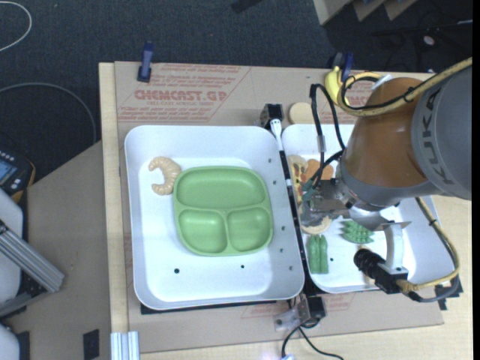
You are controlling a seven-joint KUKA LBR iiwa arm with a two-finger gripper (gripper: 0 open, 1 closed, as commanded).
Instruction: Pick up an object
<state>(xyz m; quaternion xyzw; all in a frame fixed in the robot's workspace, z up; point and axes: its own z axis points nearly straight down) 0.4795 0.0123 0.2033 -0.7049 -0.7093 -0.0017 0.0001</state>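
My gripper (319, 205) is down in the right bin (341, 277), near that bin's left wall, with the arm's orange band above it. Its fingertips are hidden among small items. A green pod-shaped piece (318, 253) lies just below the gripper. A green leafy toy (357, 233) sits to its lower right. Orange and tan bits (307, 172) show just above the gripper. In the left bin (150, 268), a green divided plate (223, 209) lies at the centre, and a tan croissant-shaped toy (163, 174) rests at the plate's upper left.
The arm's bulk covers most of the right bin. A black camera-like part (379, 270) with cables hangs at the bin's lower edge. A black divider (285, 172) runs between the bins. Clamps (145, 61) sit at the bench's back edge.
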